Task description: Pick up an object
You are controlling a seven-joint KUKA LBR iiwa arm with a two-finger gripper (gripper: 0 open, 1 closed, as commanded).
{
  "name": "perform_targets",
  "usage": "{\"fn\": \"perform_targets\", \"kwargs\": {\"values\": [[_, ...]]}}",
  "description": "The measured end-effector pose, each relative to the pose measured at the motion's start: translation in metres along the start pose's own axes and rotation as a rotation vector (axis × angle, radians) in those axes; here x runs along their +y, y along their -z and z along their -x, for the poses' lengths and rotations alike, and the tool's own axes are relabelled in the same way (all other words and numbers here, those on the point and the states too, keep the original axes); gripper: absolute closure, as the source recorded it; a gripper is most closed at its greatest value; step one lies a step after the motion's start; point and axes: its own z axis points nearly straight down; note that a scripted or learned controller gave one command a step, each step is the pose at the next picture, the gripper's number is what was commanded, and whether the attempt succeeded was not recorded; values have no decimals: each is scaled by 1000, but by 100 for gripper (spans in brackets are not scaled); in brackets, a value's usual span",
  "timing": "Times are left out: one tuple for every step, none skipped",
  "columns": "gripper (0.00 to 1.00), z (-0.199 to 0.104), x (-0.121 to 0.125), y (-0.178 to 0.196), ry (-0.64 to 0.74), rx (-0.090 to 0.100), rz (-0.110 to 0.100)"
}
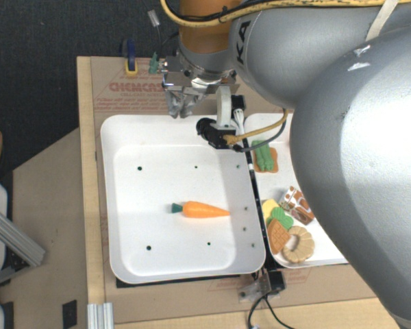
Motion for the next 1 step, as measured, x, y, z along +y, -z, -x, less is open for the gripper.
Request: {"fn": "perform_targets", "kwargs": {"values": [[100,37,-12,-19,-1,0,0]]}}
